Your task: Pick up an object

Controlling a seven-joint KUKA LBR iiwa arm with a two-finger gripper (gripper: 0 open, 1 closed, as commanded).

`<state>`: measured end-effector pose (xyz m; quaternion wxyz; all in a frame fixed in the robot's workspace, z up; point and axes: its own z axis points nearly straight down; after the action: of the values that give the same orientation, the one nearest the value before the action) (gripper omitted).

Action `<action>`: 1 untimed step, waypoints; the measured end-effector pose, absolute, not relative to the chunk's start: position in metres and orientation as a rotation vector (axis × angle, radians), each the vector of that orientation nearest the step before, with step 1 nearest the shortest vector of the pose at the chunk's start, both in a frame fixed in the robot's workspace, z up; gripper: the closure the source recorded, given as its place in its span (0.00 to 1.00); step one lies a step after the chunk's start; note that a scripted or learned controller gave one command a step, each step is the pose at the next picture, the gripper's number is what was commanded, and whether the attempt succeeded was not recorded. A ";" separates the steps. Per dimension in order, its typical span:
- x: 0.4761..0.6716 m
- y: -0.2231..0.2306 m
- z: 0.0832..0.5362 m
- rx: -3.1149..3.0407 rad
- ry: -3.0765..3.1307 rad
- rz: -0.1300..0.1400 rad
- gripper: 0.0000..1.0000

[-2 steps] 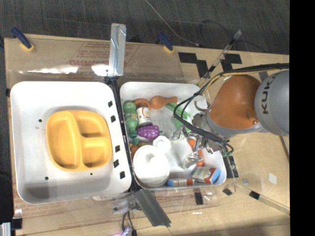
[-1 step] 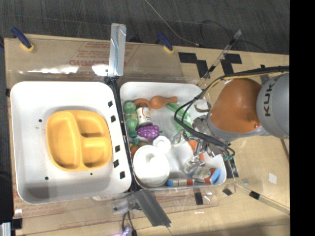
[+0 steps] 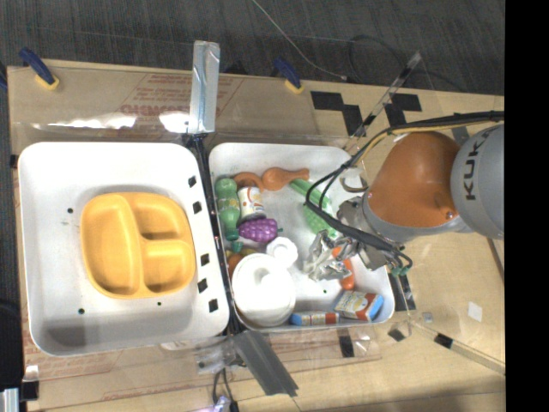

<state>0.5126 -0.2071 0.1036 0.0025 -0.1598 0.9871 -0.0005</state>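
My gripper hangs low in the right bin, under the orange band of the arm. Its metal fingers sit among the toys near the bin's middle right, beside an orange piece. I cannot make out how the fingers stand. Close by lie a green toy, a purple grape bunch, a white cup and a small red and orange carton.
The left bin holds a yellow divided tray. More toys crowd the right bin's left side: a green bottle, an orange spoon shape, a small can. Cables loop over the arm's wrist.
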 end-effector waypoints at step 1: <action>0.551 -0.199 0.275 0.061 3.132 -0.006 1.00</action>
<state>0.5510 -0.1989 0.2746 0.0044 0.0195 0.9998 -0.0019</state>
